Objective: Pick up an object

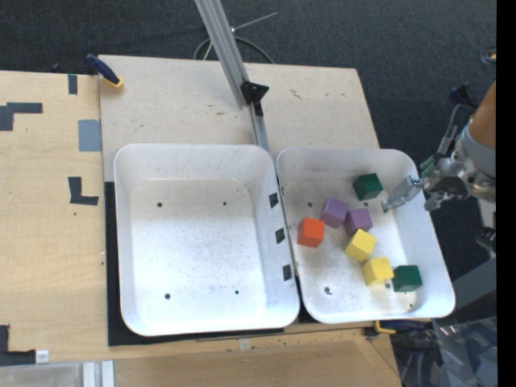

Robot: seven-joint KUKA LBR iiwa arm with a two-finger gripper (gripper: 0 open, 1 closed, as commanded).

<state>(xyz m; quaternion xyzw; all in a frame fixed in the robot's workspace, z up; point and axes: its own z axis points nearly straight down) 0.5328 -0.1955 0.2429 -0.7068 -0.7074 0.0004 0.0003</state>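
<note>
- We are looking down on two white bins side by side; the left bin [197,240] is bare, and the right bin [419,216] is holding all seven blocks.
- We are reaching in from three o'clock, and our gripper [401,193] is hanging over the right bin's three o'clock rim, high in the bin.
- We are carrying nothing: no block is sitting between the fingers. They are looking pressed close together, though at this size and blur we cannot be sure.
- The nearest block is the green cube [368,186], lying just beside the gripper toward nine o'clock, with a sliver of bin floor between them.
- Being a cube, it is offering no real long axis; its faces are sitting slightly turned against the bin's walls, so a small wrist turn may be needed to square up.
- Toward seven o'clock from the gripper, two purple cubes [335,211] [359,220] are touching each other, and a yellow cube [360,245] is pressing against the lower purple one.
- Further toward six o'clock, a second yellow cube [376,271] is touching a second green cube [407,277] near the wall.
- The orange cube [311,232] is sitting apart, toward eight o'clock, close to the bins' shared wall.
- We are judging the near green cube the easiest target: it is standing free of its neighbours, so the fingers should be able to spread and drop on either side.
</note>
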